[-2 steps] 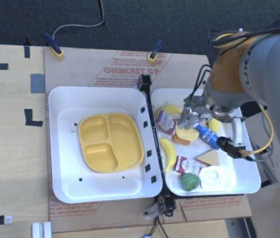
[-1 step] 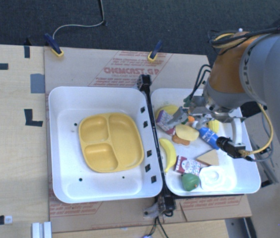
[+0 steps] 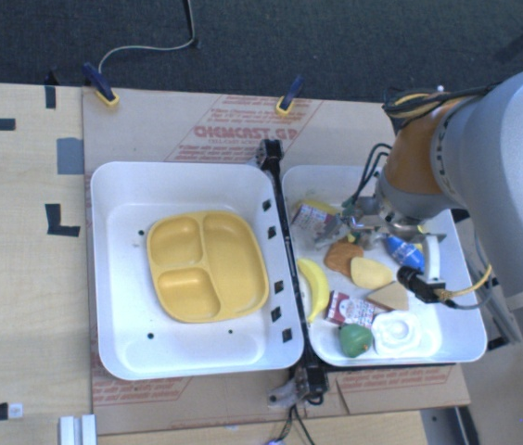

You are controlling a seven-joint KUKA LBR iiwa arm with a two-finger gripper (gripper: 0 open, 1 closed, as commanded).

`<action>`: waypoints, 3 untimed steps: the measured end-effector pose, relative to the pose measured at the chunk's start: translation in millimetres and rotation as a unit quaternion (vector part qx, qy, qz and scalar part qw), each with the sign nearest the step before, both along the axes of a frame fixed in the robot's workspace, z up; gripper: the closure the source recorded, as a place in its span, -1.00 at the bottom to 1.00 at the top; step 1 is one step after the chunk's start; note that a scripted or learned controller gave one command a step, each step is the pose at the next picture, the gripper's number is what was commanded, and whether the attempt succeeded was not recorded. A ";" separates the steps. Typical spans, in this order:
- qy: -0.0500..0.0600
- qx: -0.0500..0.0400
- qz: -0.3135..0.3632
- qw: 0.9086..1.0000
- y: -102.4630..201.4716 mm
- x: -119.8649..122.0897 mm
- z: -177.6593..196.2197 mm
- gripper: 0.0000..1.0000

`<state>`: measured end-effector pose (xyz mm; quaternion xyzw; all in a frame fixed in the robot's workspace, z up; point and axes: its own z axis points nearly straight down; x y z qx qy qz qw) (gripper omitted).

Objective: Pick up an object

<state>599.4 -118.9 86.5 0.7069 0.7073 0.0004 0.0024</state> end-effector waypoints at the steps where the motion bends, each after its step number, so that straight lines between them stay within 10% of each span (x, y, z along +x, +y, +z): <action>1: -0.001 -0.001 0.000 1.000 -0.6 0.1 9.6 1.00; 2: 0.000 -0.002 0.000 1.000 -0.8 0.0 9.6 -1.00; 3: 0.000 -0.001 0.000 1.000 -0.6 -0.3 18.7 1.00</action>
